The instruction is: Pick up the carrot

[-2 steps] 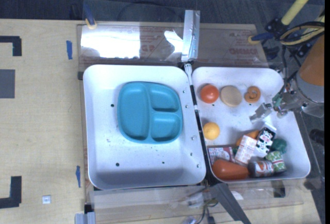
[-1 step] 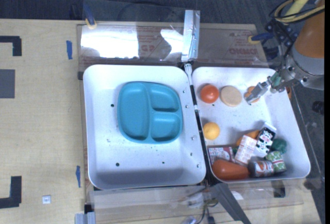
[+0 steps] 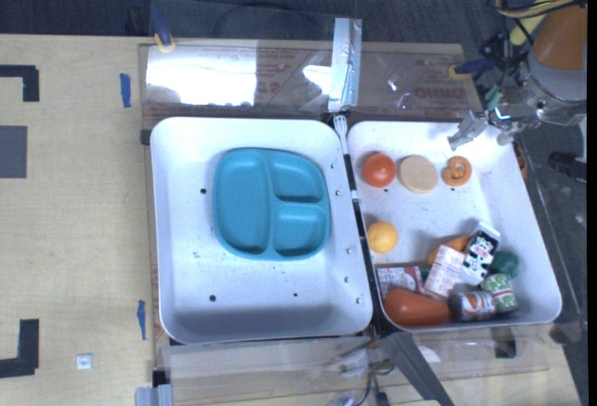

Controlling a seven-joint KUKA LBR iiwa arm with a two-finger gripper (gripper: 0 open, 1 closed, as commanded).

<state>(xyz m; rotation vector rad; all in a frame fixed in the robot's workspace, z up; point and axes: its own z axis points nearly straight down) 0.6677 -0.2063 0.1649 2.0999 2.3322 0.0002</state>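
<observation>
The carrot [image 3: 458,245] lies in the lower right part of the right bin [image 3: 438,210]. Just a short orange stretch of it shows, with a green leafy end [image 3: 505,262] beyond; small cartons [image 3: 446,270] lie over the rest. My gripper [image 3: 485,128] hangs over the far right corner of that bin, well above and behind the carrot, with nothing seen in it.
A red tomato [image 3: 378,169], a tan disc [image 3: 418,174] and a small orange piece [image 3: 456,172] line the right bin's back. A yellow ball [image 3: 381,236], a red sausage [image 3: 417,306] and a can [image 3: 479,303] lie nearer. The left bin [image 3: 177,227] holds a blue divided plate [image 3: 271,203].
</observation>
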